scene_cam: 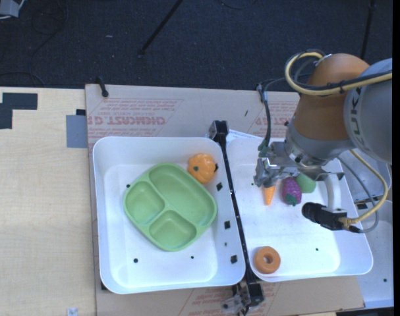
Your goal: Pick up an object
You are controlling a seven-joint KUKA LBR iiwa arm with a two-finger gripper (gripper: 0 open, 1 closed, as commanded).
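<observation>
on the table, two white bins sit side by side, a black divider between. my claw hangs low in the right bin, grip state i cannot tell, just above the carrot. i should descend straight; the purple toy crowds one side, open floor lies toward the donut.

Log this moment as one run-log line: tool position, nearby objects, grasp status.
tool: low in right bin | nearest: orange carrot, purple toy | grasp: none visible | left bin: green tray, orange pumpkin
</observation>
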